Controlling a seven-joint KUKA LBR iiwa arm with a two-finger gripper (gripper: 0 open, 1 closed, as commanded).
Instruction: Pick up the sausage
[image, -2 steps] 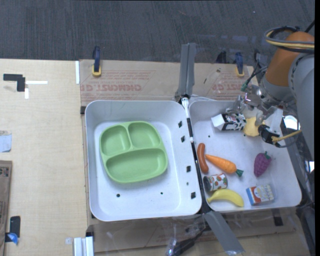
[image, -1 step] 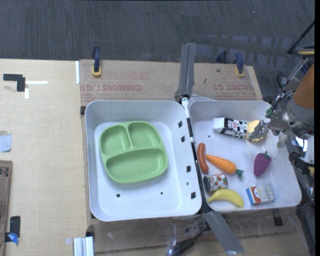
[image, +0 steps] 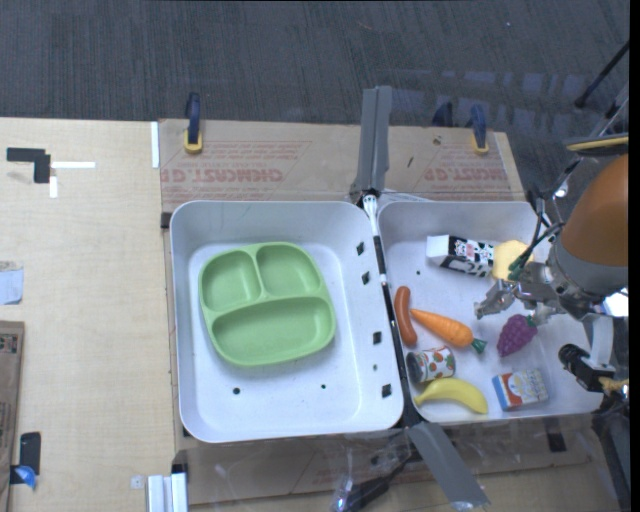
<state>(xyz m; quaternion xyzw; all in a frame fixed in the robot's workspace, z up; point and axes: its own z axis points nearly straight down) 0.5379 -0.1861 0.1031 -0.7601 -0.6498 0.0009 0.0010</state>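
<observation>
Above the right bin (image: 560, 400), near its right side, the tool (image: 503, 296) is seen, with nothing held; whether its fingers are spread or closed cannot be told. Well to the tool's left, the sausage (image: 404, 314) is laid against the bin's left wall, with the carrot (image: 443, 327) just beside it. Just right of the tool, grapes (image: 516, 334) are found. Farther left, a green plate (image: 267, 303) is kept in the left bin (image: 190, 330).

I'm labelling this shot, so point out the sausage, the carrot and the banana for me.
sausage (image: 404, 313), camera view, middle of its length.
carrot (image: 442, 325), camera view, middle of the orange body.
banana (image: 452, 393), camera view, middle of the curve.
</observation>
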